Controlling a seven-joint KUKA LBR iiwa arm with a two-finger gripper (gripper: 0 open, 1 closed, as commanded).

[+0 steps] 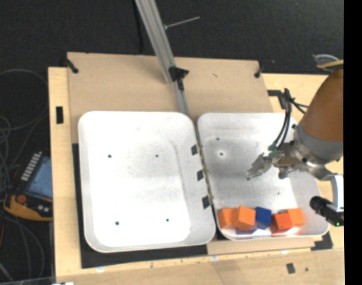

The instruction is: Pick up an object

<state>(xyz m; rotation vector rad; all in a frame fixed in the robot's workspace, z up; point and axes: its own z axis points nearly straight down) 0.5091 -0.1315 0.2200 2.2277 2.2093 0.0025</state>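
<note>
Nothing has been picked up yet. The grey two-finger pincer [261,166] is seen above the right shallow white plastic bin [228,132], apparently open and empty. The orange and blue cubes [261,217] are left untouched at its six o'clock edge.

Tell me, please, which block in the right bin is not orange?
The blue block, in the row's middle; the blocks on either side are orange.

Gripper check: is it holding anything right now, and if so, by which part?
Nothing is held. The gripper hangs over bare floor in the right bin, apart from the blocks along its near wall.
</note>
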